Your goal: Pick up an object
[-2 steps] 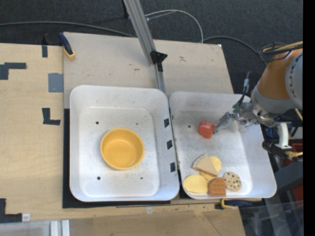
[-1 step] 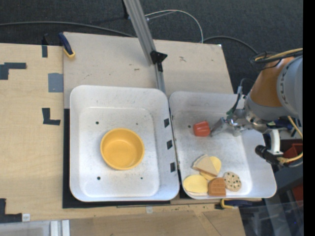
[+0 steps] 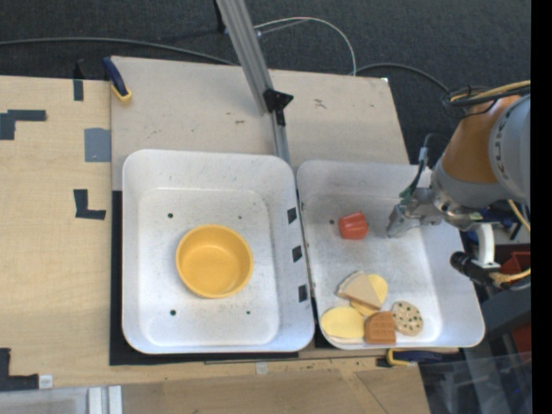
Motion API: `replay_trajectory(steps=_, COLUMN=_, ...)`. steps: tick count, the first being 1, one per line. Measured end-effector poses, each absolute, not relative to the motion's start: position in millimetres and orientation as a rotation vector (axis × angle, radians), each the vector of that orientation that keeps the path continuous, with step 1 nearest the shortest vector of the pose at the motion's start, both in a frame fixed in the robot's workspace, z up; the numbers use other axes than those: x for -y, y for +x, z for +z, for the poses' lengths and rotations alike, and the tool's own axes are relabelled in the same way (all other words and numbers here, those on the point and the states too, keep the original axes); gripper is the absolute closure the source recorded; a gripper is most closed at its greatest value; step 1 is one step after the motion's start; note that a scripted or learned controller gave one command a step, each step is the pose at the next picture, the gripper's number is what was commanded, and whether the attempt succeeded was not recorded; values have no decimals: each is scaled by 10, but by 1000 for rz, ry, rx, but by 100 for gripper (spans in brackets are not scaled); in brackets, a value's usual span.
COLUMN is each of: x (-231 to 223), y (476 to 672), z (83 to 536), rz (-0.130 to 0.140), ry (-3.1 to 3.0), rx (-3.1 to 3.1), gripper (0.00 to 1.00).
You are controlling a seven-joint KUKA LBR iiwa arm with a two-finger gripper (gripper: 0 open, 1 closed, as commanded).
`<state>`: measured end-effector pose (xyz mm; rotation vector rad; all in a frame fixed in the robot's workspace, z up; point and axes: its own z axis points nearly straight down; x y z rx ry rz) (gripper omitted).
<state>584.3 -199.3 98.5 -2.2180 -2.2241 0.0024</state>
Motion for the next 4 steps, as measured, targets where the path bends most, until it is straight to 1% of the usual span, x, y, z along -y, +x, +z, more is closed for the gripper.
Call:
replay_trajectory(steps=1, x=2005, y=5920, z=1437, rz=-2, ry=-2222, rx=2225, gripper=100)
replay_trajectory(steps=2, x=2093, y=5883, z=1977, rz=-2, ry=-2223, rx=2226, gripper=100)
replay_trajectory(steps=3, x=2092, y=5897, z=2492, rz=-3, ry=-2223, rx=2227, gripper=100)
replay_trajectory(steps=4, x=1596, y=5883, z=2506, rz=0, ry=-2214, rx=2227, gripper=100)
